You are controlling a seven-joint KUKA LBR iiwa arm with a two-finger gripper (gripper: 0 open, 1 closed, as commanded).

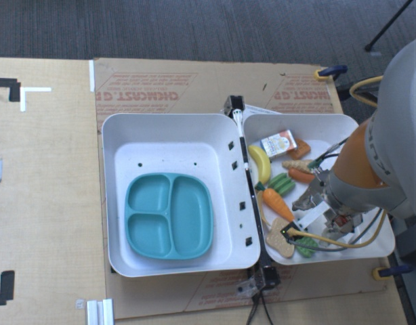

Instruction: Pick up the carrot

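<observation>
Carrot (pixel 277 204) lies in the right bin (pixel 299 119), near its left wall, just nearer than the banana (pixel 259 162) and green pods (pixel 282 183), with the bread slice (pixel 278 243) on its near side. The gripper (pixel 313 195) hangs just right of it; can't tell if it's open or closed, and nothing shows in its hold. Looks like a light, stiff, smooth plastic toy that is tapered, so probably best to grab across the thick middle, since the thin tip could slip.

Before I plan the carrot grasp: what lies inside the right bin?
Carrot, banana, carton, green vegetables, bread slice. The arm covers the bin's right side, hiding anything beneath.
</observation>
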